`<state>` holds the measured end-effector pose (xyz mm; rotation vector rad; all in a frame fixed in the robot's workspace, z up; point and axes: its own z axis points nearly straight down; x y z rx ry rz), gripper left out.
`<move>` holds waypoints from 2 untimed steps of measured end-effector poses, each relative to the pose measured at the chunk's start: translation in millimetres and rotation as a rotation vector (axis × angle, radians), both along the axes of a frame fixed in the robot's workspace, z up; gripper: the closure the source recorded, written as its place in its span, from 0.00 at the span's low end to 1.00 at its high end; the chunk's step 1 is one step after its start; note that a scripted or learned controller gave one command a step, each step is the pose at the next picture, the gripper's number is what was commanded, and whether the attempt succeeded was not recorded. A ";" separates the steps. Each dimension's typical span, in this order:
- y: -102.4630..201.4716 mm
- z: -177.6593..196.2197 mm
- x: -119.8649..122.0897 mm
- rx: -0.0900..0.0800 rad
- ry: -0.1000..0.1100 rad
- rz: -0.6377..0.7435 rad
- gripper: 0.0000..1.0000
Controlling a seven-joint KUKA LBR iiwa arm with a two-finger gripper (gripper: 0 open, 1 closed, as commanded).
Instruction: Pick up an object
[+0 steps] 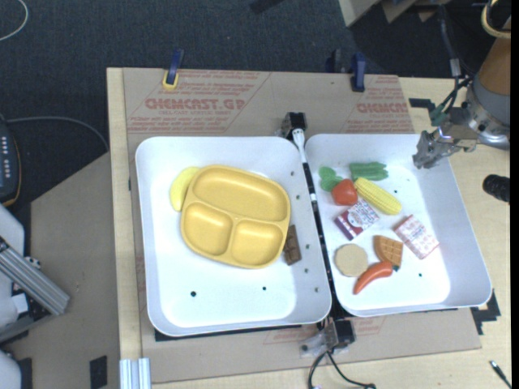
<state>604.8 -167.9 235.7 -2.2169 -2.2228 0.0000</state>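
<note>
My gripper (425, 154) hangs over the far right rim of the right bin (458, 217), above and to the right of the toy food. In that bin lie a green pepper (369, 169), a red tomato (344, 191), a yellow corn cob (378, 195), a maroon-and-white packet (357, 217), a pink wafer packet (416, 236), a round tan cookie (351, 259), a waffle piece (389, 250) and a red chili (373, 276). Nothing shows between the gripper's tips.
The left bin (162, 282) holds a yellow divided plate (234, 215), a yellow banana-like piece (180, 186) at its left edge and a brown bar (292, 245) at its right. Clamps (171, 71) stand at the bench's far edge.
</note>
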 end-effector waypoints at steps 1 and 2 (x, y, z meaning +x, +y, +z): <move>28.4 -1.0 -42.6 0.001 0.002 -0.001 1.00; 68.8 -15.0 -81.5 0.002 0.004 0.000 1.00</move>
